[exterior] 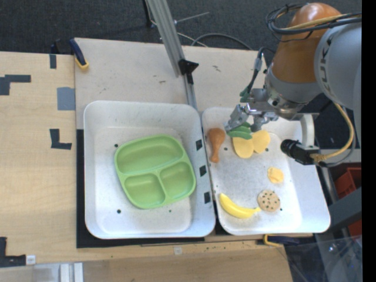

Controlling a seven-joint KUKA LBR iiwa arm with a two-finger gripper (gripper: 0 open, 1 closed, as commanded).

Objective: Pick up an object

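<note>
While the arm hangs low over the right bin (305,216), the gripper (245,122) sits at the bin's top-left area, right over a green piece (239,132) and a yellow pear-like piece (248,144). Can't tell if it's parted or closed, metal parts blur together from this angle, and nothing is clearly seen clamped. Green piece lies just under/below the tip, touching the yellow one, which runs down-left to up-right toward bin centre. So nearest target is approx. straight below, slightly toward the viewer. Drumstick (215,143) is just left of the gripper, long axis up-down, thick end up, near the bin's left wall. Farther out: small yellow lump (275,175), cookie (269,201), banana (237,207) at bin's near side, well apart from the tip. Left bin (94,157) holds a green divided plate (155,171). Judgement: grasp not confirmed yet; a short straight descent looks enough.
</note>
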